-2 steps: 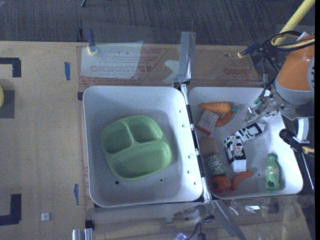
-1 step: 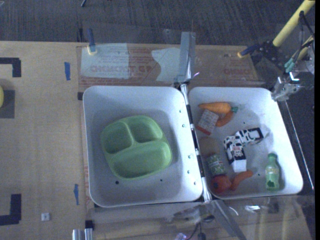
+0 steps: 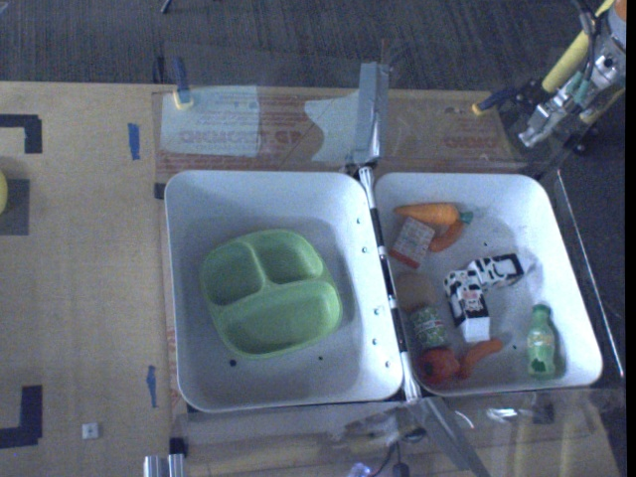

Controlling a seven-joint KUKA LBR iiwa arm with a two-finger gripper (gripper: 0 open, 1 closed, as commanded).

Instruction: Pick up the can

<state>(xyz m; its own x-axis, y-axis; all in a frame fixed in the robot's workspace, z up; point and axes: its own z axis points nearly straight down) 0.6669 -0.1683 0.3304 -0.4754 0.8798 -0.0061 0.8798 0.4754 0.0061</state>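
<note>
The can [image 3: 428,326], small, dark green and lying on its side, rests in the right bin [image 3: 566,227] near that bin's front left corner, well apart from the gripper [image 3: 545,119], which hangs outside the bin past its far right corner. Beside the can sit a red tomato-like piece [image 3: 440,365], an orange carrot [image 3: 483,352] and a cow-patterned carton [image 3: 469,294]. I cannot tell how the gripper is set. The approach seems not yet begun; next, the gripper must travel over the bin and descend squarely on the can, clear of its neighbours.
</note>
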